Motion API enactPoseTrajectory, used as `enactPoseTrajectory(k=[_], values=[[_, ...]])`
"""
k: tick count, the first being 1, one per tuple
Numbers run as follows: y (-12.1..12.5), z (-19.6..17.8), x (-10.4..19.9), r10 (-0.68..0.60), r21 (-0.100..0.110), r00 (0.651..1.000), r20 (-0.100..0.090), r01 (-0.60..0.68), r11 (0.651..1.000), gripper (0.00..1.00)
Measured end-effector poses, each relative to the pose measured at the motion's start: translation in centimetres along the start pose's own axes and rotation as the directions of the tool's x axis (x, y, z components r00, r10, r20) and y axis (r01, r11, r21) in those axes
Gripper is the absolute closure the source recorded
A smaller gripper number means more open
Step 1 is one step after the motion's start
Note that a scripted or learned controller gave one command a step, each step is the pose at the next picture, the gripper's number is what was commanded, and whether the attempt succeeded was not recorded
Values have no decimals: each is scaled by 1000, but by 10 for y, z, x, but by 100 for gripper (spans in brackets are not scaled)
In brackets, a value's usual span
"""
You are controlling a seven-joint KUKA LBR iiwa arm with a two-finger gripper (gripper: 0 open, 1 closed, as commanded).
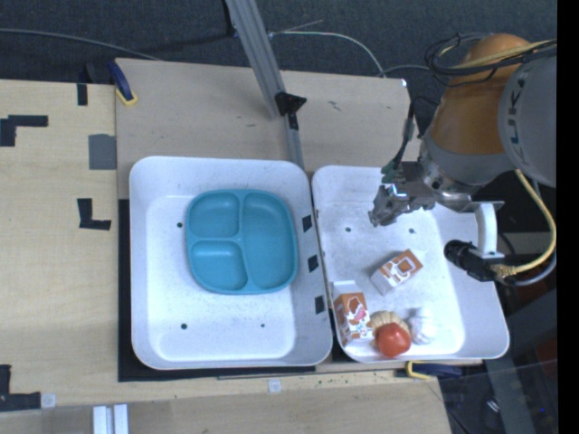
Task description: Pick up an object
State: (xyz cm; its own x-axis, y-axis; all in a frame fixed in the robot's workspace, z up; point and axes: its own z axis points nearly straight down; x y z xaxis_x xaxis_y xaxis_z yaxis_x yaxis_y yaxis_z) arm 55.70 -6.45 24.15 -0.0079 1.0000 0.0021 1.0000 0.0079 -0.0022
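My gripper (384, 208) hangs over the upper middle of the right bin (347, 197), reaching in from the right under the orange-banded wrist. Nothing shows between its fingers. Below it lies a small white and brown carton (396, 270), tilted, a short way apart from the gripper. In the bin's near corner sit a red and white box (351, 316), a red tomato (392, 340) and a small white item (422, 328).
The left bin (154, 242) holds a blue divided plate (242, 240). A grey metal pole (258, 48) slants down to the bins' shared rim. Cables run along the arm at right. Bare wooden bench lies to the left.
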Motion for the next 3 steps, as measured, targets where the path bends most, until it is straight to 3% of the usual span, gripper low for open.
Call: enactPoseTrajectory(k=[1, 2, 3], values=[[14, -6, 49, 1, -2, 1000, 0, -1, 1000, 100], [25, 12, 101, 1, 1, 1000, 1, -1, 1000, 100], [52, 9, 151, 1, -2, 1000, 0, -1, 1000, 100]])
